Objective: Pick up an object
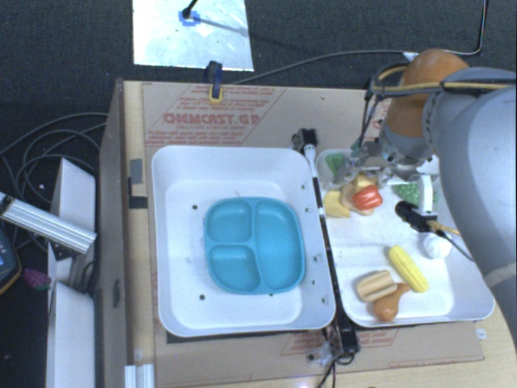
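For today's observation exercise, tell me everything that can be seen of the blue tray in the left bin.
The blue tray is a light blue, plastic-looking plate with rounded corners, split by raised ridges into three compartments: two smaller ones along the top and left, and one larger on the right. It lies flat and slightly turned, near the middle of the left bin, resting on the bin's white floor. No item lies in its compartments, and nothing else touches it.

Two white bins [174, 217], one blue tray [254, 245]
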`<state>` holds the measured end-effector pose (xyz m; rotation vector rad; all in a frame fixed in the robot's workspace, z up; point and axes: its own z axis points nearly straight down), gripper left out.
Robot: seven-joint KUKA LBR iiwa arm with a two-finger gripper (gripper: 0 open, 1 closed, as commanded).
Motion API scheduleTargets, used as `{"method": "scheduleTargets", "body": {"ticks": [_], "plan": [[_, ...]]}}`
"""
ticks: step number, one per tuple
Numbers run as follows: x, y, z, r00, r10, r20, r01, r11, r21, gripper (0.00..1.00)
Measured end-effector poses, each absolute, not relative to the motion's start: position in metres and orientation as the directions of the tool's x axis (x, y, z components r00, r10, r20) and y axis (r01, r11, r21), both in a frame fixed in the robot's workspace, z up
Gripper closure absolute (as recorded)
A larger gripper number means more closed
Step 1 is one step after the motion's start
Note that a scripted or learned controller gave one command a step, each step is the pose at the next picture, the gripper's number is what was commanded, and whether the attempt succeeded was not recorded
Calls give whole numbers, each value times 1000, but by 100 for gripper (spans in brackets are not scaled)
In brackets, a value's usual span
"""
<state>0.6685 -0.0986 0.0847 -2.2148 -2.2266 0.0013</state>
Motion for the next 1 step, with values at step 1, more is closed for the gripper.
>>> {"method": "scheduleTargets", "body": {"ticks": [1], "plan": [[669, -99, 96, -11, 1000, -1, 1000, 11, 0, 100]]}}
